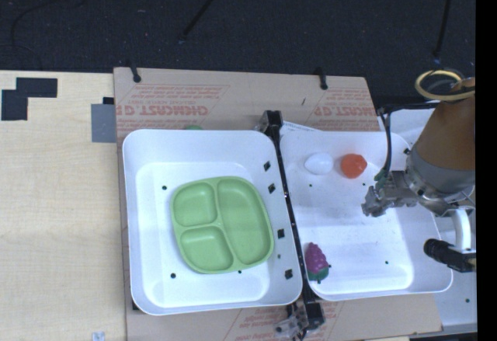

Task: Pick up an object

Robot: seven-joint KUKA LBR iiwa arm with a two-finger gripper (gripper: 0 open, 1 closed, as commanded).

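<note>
gripper point(376, 203) is being seen over the right white bin point(404, 273), far half; finger state cannot be told | small round orange-red object point(353, 165) is lying near far edge beside pale white lump point(318, 164) | judged light, smooth, rollable; to be pinched across its middle

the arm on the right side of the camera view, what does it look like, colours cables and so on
The grey KUKA arm comes in from the right, with a broad orange-brown band above a rounded grey wrist. Its tool is a small, dark grey metal assembly. A thin black cable runs in a loop from the arm's top down to the tool. A yellowish ring sits near the arm's upper end.
</note>
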